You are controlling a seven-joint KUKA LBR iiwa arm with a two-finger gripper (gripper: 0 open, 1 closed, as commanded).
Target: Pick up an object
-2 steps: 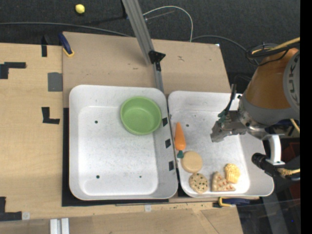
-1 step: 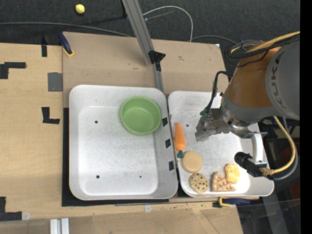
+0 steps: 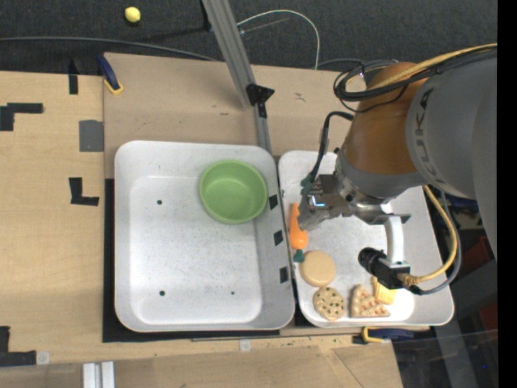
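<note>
Arm [image 3: 404, 128] reaches in from the right, over the right bin [image 3: 432, 309]. Left bin [image 3: 145, 241] holds a green bowl [image 3: 233, 191] near its upper right corner. Gripper [image 3: 315, 203] sits low at the right bin's left side; finger state: cannot tell, wrist body hides them. Orange carrot-like piece [image 3: 297, 226] lies against the bin's left wall, just beside and below the gripper. Below it: round tan bun [image 3: 318, 268], cookie [image 3: 329, 302], pizza slice [image 3: 365, 302].
</note>
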